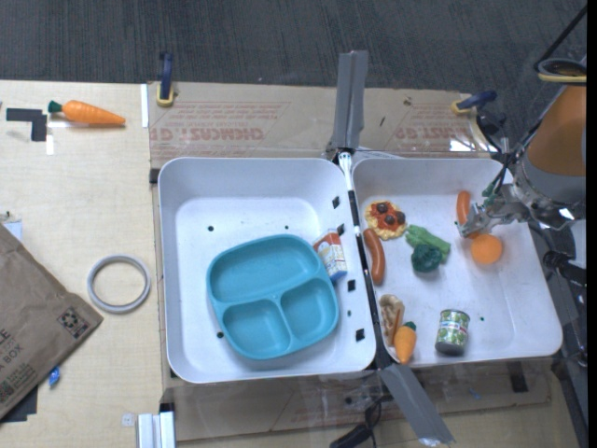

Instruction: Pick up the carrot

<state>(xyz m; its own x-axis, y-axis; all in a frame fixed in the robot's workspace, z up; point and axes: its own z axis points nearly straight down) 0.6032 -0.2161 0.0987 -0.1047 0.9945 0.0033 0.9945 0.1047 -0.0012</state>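
Hovering gripper at the right bin's far edge, carrot at its near corner

Reaching in from 3 o'clock, the grey arm with the orange band puts its two-finger gripper (481, 218) over the shallow white right-hand bin (522, 339), towards that bin's 2 o'clock side. Whether the gripper is open or closed cannot be told, and nothing can be seen held in it. Just at 10 o'clock of the gripper lies a red-orange elongated toy piece (463, 206); just at 6 o'clock of it sits a round orange toy fruit (486, 249).

The small orange toy carrot with a green top (404, 341) lies at the bin's 7 o'clock corner, well apart from the gripper, touching a pale brown toy pastry (390, 310) at its 12 o'clock. A green-labelled small tin can (452, 331) stands near the carrot at 3 o'clock.

Nearer the bin's middle are a green toy broccoli (427, 248), a red toy sausage (376, 255) and a toy pizza slice (385, 219).

The shallow white left-hand bin (187, 203) holds a blue three-compartment plastic plate (270, 297). A larger orange toy carrot (89, 114) lies on the wooden bench at the view's 10 o'clock.
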